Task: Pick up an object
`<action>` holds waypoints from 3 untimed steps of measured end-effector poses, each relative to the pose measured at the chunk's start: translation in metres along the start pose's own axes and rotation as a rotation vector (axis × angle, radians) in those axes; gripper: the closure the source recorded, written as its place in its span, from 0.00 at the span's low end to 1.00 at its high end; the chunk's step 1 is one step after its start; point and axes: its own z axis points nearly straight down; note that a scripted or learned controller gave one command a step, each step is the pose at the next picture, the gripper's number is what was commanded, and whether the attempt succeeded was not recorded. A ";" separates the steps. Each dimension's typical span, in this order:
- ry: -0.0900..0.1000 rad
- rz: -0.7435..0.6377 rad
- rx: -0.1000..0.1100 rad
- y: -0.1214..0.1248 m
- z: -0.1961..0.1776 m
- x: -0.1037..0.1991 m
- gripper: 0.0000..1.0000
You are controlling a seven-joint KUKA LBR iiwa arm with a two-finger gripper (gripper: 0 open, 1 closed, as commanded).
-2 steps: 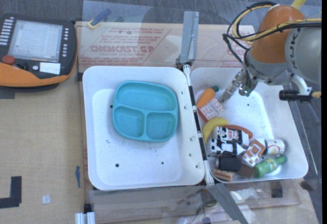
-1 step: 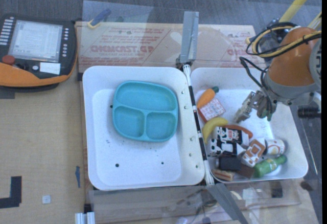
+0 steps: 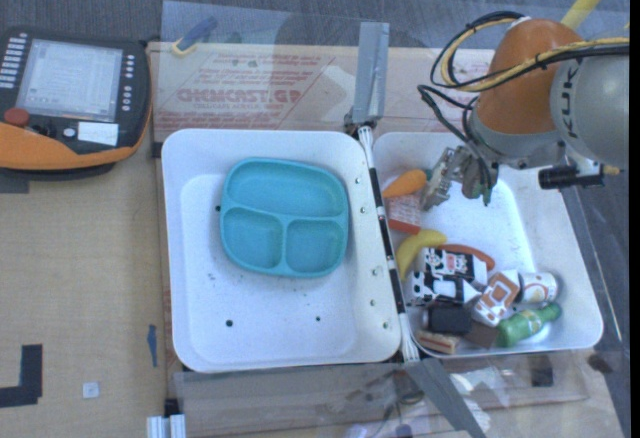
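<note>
A grey robot arm reaches from the right over the right white bin (image 3: 585, 261), its fingers (image 3: 452, 180) spread open and holding nothing, just beside an orange carrot (image 3: 404, 183). Below lie a banana (image 3: 417, 245) and other small toys — the left bin (image 3: 190, 226) holds a teal divided plate (image 3: 284, 218)

Smooth matt plastic: teal tray (image 3: 285, 218), white bin (image 3: 190, 256).
</note>
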 end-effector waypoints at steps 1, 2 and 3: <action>0.000 0.000 0.000 0.000 0.000 0.000 0.00; 0.004 0.036 0.004 -0.058 0.000 -0.003 0.00; 0.002 0.107 0.002 -0.011 0.001 -0.019 0.00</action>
